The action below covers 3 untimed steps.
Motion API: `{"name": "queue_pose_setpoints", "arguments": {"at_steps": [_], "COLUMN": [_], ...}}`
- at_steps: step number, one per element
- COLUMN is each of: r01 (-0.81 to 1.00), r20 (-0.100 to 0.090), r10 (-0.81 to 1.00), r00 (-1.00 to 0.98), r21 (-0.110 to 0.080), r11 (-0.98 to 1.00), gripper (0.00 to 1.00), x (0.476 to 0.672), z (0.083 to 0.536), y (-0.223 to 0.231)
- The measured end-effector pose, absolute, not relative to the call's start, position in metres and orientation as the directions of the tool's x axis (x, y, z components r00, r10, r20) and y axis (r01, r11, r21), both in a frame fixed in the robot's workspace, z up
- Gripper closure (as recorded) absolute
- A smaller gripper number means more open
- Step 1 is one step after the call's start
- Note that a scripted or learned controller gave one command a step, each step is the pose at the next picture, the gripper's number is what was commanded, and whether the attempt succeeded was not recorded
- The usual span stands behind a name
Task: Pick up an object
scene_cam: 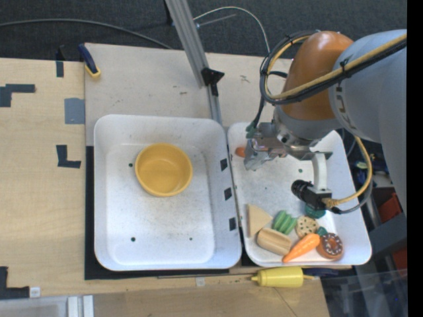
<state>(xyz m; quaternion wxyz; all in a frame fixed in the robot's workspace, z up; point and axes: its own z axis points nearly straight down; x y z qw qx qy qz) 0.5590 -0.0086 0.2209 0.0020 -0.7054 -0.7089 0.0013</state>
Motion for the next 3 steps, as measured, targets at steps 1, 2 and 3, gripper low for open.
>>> {"name": "queue_pose_setpoints", "arguments": {"at_steps": [1,2,3], "r01": [1.0,1.0,1.0], "r20": [0.002,0.001,0.0], "r10": [1.0,1.0,1.0], "r00": [-0.007,-0.007,-0.002], "r21": [-0.003,-0.005,-0.003], "r11": [0.007,0.007,0.002], "gripper": [1.0,1.0,0.0], "x": [0.546,0.53,0.531], "z": [0.232,0.219,0.22], "y": [0.038,0.091,0.087]}}
